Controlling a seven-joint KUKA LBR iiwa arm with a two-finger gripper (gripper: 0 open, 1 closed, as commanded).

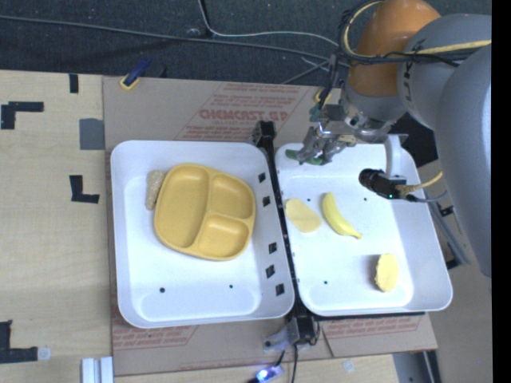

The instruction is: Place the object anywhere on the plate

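Camera view.

In the right bin (355, 290): pale yellow round slice (303, 215) close to the left wall. Banana (340, 215) just beside it on the right, apart by a thin gap. Yellow lump (386, 272) well apart from both, toward the near-right corner. Cannot tell which of the three is the task's thing. All flat on that bin's floor, across the divide from the plate (204, 211).

Claw (315, 152) at the far-left corner of the same bin, beyond slice and banana, touching neither. Open or closed: cannot tell. Grey arm (459, 102) over the bin's far-right side and right rim.

Plate yellow, three compartments, in the left bin (120, 238), toward its far half. Tan flat piece (153, 188) against the plate's left edge, partly tucked under.

Between the bins: two raised white walls plus a row of black clips (271, 214), standing between the right-bin things and the plate.

Under both bins: brown cardboard (231, 106) with red print, on a pale wooden worktop (48, 214) with black tape marks. Beyond the far edge: dark carpet (80, 22) with cables. Small blue-and-yellow thing (136, 72) at the cardboard's far-left corner.

Bare white floor along the left bin's near strip and down the right bin's middle.
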